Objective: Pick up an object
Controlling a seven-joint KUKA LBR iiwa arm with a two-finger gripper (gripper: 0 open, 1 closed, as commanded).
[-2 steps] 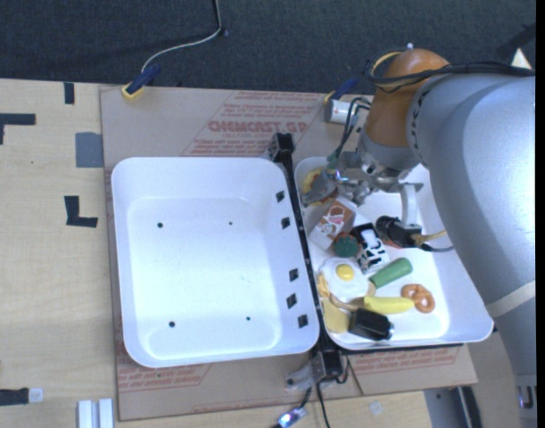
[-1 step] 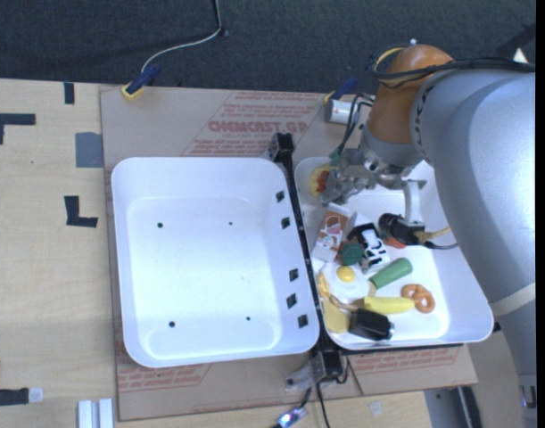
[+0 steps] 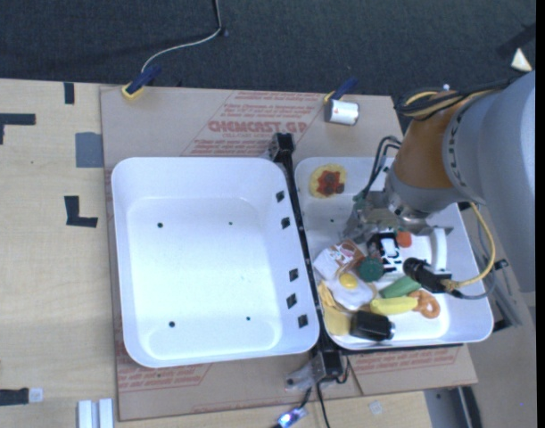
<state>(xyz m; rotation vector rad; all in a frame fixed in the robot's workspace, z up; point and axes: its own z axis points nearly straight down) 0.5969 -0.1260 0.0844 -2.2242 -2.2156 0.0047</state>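
two white bins sat side by side. the left bin (image 3: 201, 257) had open floor; the right bin (image 3: 468, 328) held a heap of small objects (image 3: 375, 292) crowded toward its near edge, one black, one green, one yellow. the gripper (image 3: 388, 239) hung over that heap; whether it gripped anything could not be told.

A jumble of small objects lies in the lower right of the frame: a yellow piece (image 3: 392, 305), a green one (image 3: 400, 286), an orange ring (image 3: 427, 308), a black block (image 3: 372, 326), and perhaps a fried-egg toy (image 3: 348, 283)
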